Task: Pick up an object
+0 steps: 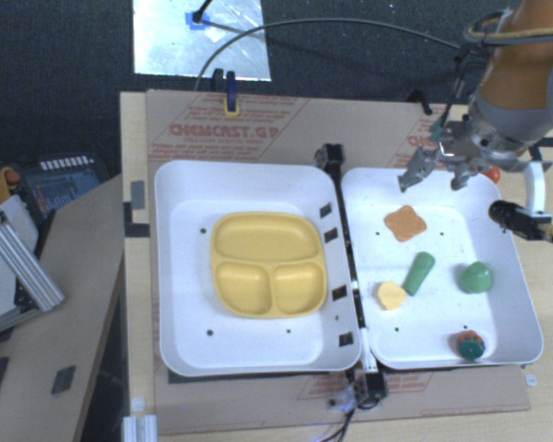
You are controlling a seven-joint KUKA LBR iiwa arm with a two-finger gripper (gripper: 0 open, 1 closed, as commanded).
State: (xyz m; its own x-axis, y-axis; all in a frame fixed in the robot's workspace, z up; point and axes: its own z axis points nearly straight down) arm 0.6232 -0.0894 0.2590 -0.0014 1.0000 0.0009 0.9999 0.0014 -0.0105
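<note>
My gripper (436, 177) hangs open over the far edge of the right bin (521, 316), with nothing between its fingers. Just below it in that bin lies an orange toast-shaped piece (405, 223). Nearer the front are a green cylinder (418, 273), a small yellow chunk (391, 295), a green rounded piece (476, 277) and a multicoloured ball (470, 344) at the front right corner.
The left bin (180, 247) holds a yellow divided tray (266, 263). A black divider strip (343, 247) runs between the two bins. Cardboard lies under both bins, and a grey console sits off the bench at left.
</note>
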